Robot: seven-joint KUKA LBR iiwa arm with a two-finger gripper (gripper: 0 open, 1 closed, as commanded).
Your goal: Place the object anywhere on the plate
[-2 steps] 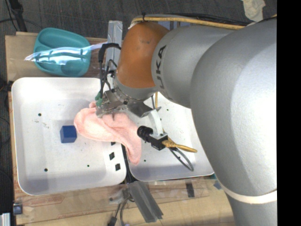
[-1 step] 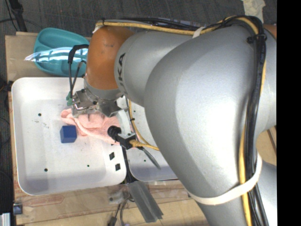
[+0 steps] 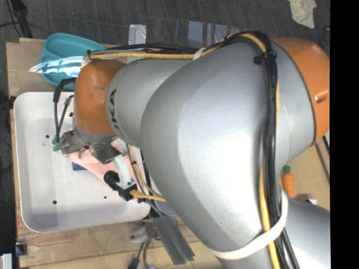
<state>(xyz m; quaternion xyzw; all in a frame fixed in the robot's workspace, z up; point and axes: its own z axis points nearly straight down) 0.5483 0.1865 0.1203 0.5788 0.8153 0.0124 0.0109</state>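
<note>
A flat pink object (image 3: 88, 160) with a blue bit at its lower left edge lies on the floor of the left bin (image 3: 33, 206), just under the wrist and partly covered by it. Its full shape is hidden; only a pale pink strip shows, touching or very near the tool above it.

The arm (image 3: 224, 139) fills most of the view, reaching from the right, its broad grey link slanting down to an orange band (image 3: 92, 94) above the wrist. The pincer (image 3: 84, 144) points down into the left bin over the pink object; whether it is released or clenched, I cannot tell. Black and yellow cables (image 3: 168, 54) run along the arm.

The bin's left and lower floor lie bare, with the rim near. A teal bowl (image 3: 61, 46) sits behind the bin on the wooden surface (image 3: 17, 55). The plate cannot be made out.
</note>
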